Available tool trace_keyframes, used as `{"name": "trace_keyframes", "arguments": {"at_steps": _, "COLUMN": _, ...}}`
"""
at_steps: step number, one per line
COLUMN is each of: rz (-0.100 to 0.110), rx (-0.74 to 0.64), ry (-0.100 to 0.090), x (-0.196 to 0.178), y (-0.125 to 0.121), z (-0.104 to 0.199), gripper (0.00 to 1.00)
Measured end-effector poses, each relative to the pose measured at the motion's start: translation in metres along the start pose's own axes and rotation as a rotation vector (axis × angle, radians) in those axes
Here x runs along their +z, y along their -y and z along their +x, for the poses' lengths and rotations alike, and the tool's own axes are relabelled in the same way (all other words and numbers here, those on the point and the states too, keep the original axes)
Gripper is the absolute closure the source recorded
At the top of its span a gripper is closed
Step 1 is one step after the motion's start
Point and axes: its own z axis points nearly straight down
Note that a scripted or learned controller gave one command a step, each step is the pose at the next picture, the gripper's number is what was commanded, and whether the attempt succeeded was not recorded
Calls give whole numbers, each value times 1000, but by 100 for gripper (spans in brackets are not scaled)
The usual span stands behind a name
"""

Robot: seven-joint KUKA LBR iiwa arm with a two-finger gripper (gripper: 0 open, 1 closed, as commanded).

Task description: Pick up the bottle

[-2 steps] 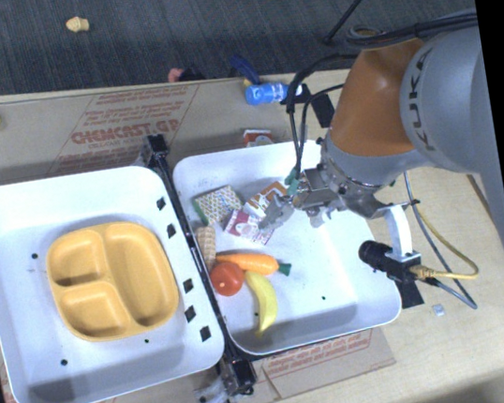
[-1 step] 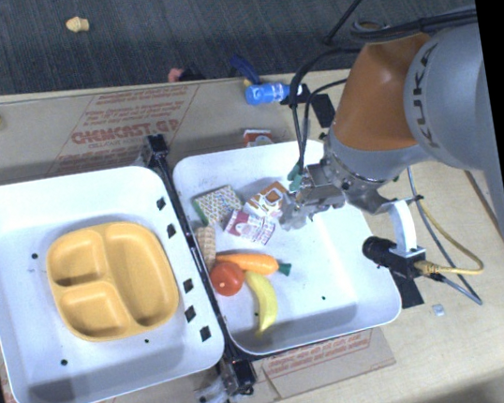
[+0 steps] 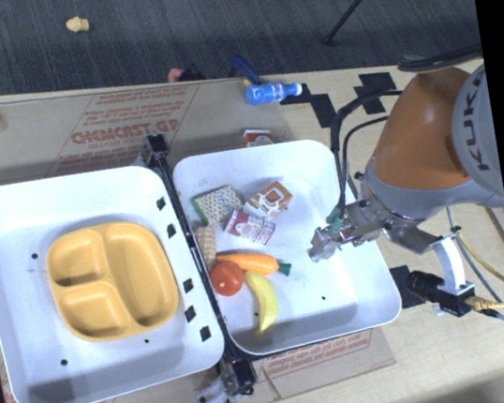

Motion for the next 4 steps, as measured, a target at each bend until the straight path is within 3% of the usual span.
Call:
{"name": "trace_keyframes", "arguments": {"at_steps": 2, "rz": 1, "rx": -613, "ry": 0, "x": 5, "y": -12, "z": 82, "gripper": 100}}
{"name": "trace_keyframes", "arguments": {"at_steps": 3, "rz": 2, "rx": -780, "ry": -1, "x": 2, "y": -13, "z": 104, "gripper": 100}}
{"name": "trace_keyframes", "arguments": {"at_steps": 4, "rz": 1, "rx": -671, "ry": 1, "x": 37, "y": -21, "z": 168, "gripper": 100}}
